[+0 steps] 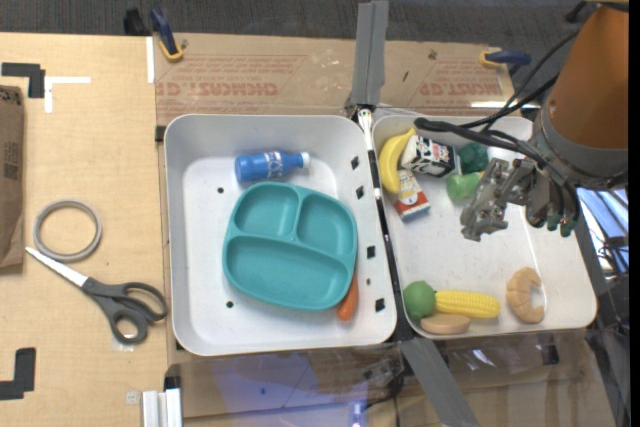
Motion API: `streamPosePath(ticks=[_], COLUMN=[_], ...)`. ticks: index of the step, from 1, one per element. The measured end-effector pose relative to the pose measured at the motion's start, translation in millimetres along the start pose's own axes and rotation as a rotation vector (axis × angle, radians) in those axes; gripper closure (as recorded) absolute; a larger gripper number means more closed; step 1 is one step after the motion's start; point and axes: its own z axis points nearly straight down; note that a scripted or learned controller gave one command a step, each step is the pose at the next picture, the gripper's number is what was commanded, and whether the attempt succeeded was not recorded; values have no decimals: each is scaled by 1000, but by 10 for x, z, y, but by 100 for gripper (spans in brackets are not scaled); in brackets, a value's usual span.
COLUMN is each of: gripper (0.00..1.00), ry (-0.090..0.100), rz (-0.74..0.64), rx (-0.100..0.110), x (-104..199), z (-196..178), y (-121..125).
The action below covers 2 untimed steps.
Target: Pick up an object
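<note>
- My pincer (484, 215) hangs over the middle of the right bin (572, 317). I cannot tell whether it has anything, since from this slant it reads as one grey cluster.
- No object shows between its tips, so I judge nothing is picked yet.
- Any object will do. Nearest, at about eleven o'clock from the pincer, is a green piece (463, 186), partly hidden, so I cannot name it.
- At nine o'clock lies a small red-and-white carton (411, 199), touching the banana (394, 155), with a black-and-white carton (433, 156) just beyond at ten o'clock.
- Along the near wall, at six o'clock, lie a corn cob (463, 303), a green lime (420, 298) and a tan bread stick (444, 324), all crowded together. The croissant (526, 295) sits apart at four o'clock.
- These look like toy foods: light, stiff and smooth, likely to slip or roll if pinched off-centre.
- I would favour the croissant. It has free space around it, and closing across its narrow middle should hold.
- The left bin (190, 215) holds a teal divided plate (290, 248), a blue bottle (269, 165) and a carrot (348, 300), all well away.
</note>
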Motion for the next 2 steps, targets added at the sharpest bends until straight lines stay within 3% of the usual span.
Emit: streamPosePath(ticks=[1, 2], gripper=[100, 100], ry=[3, 4], rz=[94, 405], rx=[1, 1], x=[-424, -326], z=[1169, 2169], y=[-77, -410])
